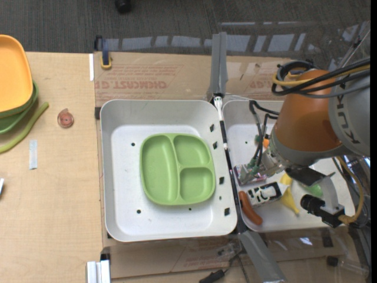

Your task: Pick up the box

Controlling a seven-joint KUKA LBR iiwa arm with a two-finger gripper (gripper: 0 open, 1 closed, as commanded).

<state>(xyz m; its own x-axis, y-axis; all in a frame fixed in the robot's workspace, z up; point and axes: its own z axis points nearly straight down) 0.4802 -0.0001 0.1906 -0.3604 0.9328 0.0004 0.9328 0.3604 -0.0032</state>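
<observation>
Box (264,192), white with a dark print, lies in the right bin (235,122) near its front, wedged among clutter: a red-orange sausage-shaped piece (250,209) just beside it in front, a yellow banana-like toy (290,198) to its right. Pincer (257,168) sits low under the arm's orange band (306,114), just above and behind the box; open or closed, cannot tell, wrist blocks it. Risk, by my reading: crowded neighbours may get nudged or caught instead, or the box slips out flat. Left bin (112,158) carries a green divided plate (177,168).
</observation>
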